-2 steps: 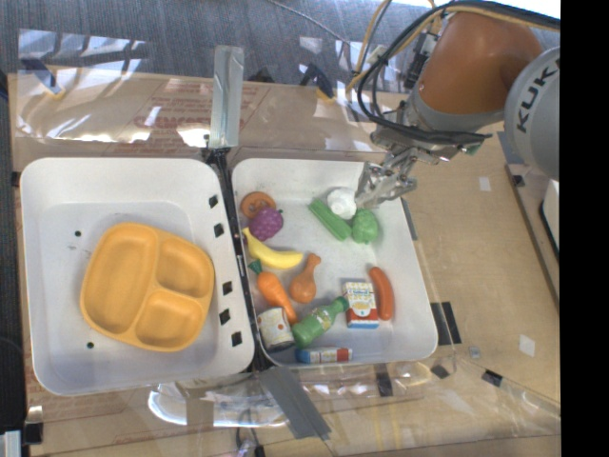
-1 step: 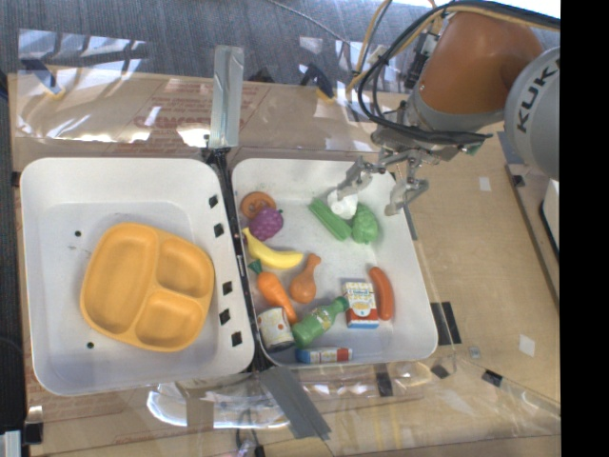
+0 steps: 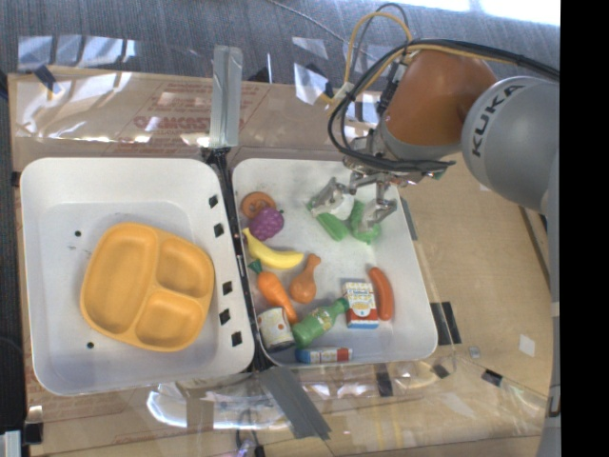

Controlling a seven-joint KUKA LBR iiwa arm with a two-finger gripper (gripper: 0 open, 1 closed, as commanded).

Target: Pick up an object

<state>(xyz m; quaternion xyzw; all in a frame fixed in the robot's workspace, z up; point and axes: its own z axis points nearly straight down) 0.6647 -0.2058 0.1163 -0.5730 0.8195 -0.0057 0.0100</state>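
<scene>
you're looking down on the bench (image 3: 476,255) w/ two white bins side by side. the left bin (image 3: 57,255) carries a yellow divided plate (image 3: 146,286), three compartments, sitting a bit toward the bin's lower left.

the right bin (image 3: 419,293) has all the toy food. the arm (image 3: 476,112) comes in from the right, orange band above the wrist, and the gripper (image 3: 354,198) sits low over the upper middle of that bin. its fingers are spread apart, one pointing left and one hanging right, and right under them lie two green pieces (image 3: 347,222), close together, touching or nearly so. you can't tell whether either finger touches the green pieces; nothing sits clearly clamped between them, so read it as released.

rest of the right bin, along its left side top to bottom: an orange round thing (image 3: 258,204) near the top wall, a purple bunch of grapes (image 3: 268,223) just below it, a banana (image 3: 272,252) lying at a slant, a carrot (image 3: 276,295) below that, then a small can (image 3: 276,327) by the lower left corner. a chicken drumstick (image 3: 305,279) lies just right of the banana's end. a green bottle (image 3: 319,322) lies tilted near the can, a small carton (image 3: 360,305) just beside it, and a red sausage (image 3: 382,292) touching or just beside the carton's right. a marker-like tube (image 3: 323,355) lies along the bottom wall.
</scene>
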